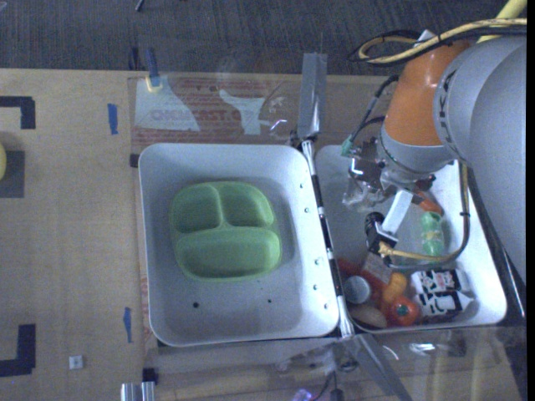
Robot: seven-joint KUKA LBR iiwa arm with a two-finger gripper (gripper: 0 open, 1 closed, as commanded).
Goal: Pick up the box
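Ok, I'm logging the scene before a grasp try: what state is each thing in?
box, lying in the right bin, apart from the arm
green plate, right way up in the left bin, compartments bare
orange toy, resting beside the box
arm, extended over the right bin

Box (439,292) in right bin (333,192)
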